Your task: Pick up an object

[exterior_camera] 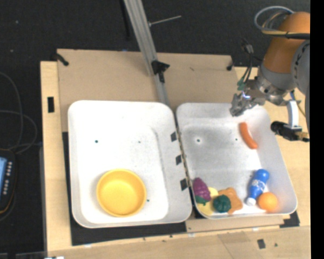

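The tool (pixel 239 107) hangs over the far edge of the right bin (pixel 216 144), its tips too small and dark to tell whether spread or pressed together. An orange sausage (pixel 248 135) lies just near of it. At the bin's near edge sit a purple toy (pixel 200 189), a green lump (pixel 222 203), a blue bottle (pixel 257 185) and an orange ball (pixel 268 201). The left bin (pixel 119 134) holds a yellow bowl (pixel 121 192).

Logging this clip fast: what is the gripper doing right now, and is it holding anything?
Gripper: over the right bin's far edge; open or closed cannot be told, nothing seen in its grasp.
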Motion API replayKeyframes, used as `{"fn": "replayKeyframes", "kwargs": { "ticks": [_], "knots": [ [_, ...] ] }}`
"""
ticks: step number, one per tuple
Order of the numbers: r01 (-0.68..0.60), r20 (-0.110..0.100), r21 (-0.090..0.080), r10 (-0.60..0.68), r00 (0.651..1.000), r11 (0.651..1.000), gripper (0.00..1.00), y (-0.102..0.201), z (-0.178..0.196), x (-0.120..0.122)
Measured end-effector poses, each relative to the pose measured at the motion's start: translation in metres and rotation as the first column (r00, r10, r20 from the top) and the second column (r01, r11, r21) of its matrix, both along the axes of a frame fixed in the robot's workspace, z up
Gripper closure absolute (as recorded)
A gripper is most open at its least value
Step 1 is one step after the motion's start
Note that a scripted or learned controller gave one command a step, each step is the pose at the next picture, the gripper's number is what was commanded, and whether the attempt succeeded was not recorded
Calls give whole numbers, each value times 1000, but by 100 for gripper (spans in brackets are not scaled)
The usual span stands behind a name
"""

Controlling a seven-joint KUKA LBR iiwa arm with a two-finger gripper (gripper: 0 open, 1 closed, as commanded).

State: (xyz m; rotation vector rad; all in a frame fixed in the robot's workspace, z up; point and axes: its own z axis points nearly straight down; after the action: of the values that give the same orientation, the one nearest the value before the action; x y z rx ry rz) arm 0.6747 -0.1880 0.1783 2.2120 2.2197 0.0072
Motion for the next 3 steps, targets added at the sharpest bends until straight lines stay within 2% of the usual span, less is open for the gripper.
{"fn": "replayKeyframes", "kwargs": {
  "ticks": [1,2,3],
  "knots": [
    [-1,-2,0,1,1000,1000,100,-2,43,1],
    [-1,-8,2,1,1000,1000,100,45,38,-7],
    [-2,-8,4,2,1000,1000,100,90,51,-16]
  ]
}}
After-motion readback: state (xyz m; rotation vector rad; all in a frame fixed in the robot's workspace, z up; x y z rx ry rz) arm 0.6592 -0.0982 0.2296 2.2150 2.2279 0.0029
